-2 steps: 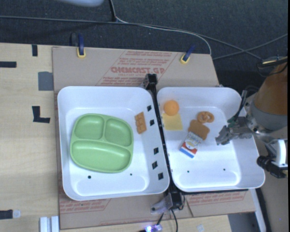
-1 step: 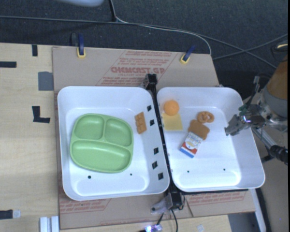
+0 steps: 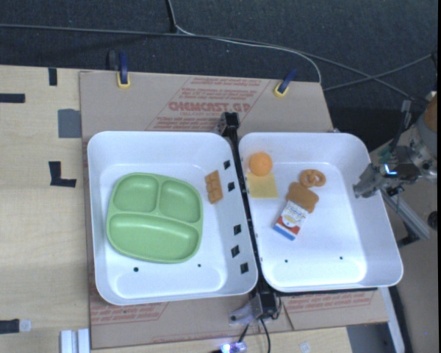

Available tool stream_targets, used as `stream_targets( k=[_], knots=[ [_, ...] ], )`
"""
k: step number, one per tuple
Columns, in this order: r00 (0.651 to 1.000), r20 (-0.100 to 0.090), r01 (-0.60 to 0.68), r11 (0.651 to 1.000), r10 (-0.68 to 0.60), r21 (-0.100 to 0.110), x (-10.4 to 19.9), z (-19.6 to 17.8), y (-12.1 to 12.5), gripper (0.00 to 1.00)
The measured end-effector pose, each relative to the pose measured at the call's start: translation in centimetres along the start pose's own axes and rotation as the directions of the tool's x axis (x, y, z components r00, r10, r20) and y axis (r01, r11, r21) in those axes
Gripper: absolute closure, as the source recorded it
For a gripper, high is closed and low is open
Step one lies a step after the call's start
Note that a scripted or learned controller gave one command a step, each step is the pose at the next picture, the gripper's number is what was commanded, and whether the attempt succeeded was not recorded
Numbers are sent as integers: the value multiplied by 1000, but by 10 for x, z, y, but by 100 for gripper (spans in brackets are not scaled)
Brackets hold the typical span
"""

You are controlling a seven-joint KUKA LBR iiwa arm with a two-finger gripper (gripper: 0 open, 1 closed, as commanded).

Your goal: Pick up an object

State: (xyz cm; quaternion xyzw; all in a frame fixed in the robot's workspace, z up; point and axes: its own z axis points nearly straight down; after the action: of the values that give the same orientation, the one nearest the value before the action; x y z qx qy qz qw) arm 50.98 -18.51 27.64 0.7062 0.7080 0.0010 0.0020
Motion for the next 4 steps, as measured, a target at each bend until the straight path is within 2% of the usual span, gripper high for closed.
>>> stream_targets(
  k=[1,3,4],
  knots=[
    [1000,-1,-1,1000,1,3,0,-22,1,100],
    [1000,-2,4,1000,-4,5,98,0,58,100],
    [1000,-2,4,1000,-4,7,154,21,76,100]
  ],
)
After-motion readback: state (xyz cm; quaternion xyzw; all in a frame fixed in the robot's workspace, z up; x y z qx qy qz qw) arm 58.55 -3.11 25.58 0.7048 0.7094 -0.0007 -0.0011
